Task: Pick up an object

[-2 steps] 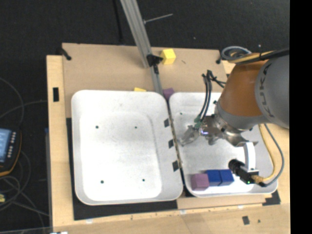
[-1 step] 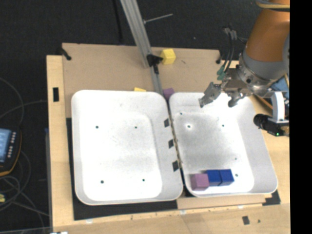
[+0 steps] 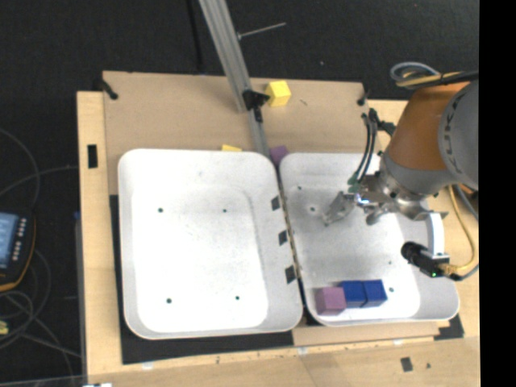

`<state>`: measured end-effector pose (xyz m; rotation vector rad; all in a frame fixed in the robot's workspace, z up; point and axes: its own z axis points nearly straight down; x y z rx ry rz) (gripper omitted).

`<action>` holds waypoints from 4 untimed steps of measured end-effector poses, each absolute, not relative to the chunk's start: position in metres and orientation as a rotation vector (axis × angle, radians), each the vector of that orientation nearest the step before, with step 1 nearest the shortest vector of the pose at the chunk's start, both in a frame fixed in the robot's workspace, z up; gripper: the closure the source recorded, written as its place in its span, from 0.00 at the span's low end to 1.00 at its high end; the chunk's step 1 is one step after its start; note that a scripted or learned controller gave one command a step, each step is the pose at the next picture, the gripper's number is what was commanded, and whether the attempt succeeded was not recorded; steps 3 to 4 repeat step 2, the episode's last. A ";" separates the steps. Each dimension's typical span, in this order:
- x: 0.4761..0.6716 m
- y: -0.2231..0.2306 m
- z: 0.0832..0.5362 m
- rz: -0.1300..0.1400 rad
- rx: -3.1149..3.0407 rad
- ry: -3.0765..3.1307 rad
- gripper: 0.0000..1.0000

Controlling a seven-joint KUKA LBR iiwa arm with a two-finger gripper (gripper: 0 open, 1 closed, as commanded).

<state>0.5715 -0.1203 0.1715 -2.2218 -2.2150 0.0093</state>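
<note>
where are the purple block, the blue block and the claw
purple block (image 3: 330, 299), camera view, its top face
blue block (image 3: 362, 292), camera view, its top face
claw (image 3: 337, 209), camera view, between its fingertips

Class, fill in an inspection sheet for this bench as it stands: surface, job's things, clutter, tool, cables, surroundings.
Surface: wooden bench bearing a left bin and a right bin.
Job's things: blue block and purple block, touching, at the right bin's near edge.
Clutter: yellow block on the bench behind the bins.
Tool: tool over the right bin, apart from the blocks.
Cables: black cable along the arm.
Surroundings: dark floor; handheld device at left.
</note>
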 end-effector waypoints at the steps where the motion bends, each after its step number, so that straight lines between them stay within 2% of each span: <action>1: 0.573 -0.144 0.095 -0.001 -2.228 -2.221 0.00; 2: 0.633 -0.210 0.099 -0.002 -2.232 -2.226 0.00; 4: 0.633 -0.210 0.099 -0.002 -2.232 -2.226 0.00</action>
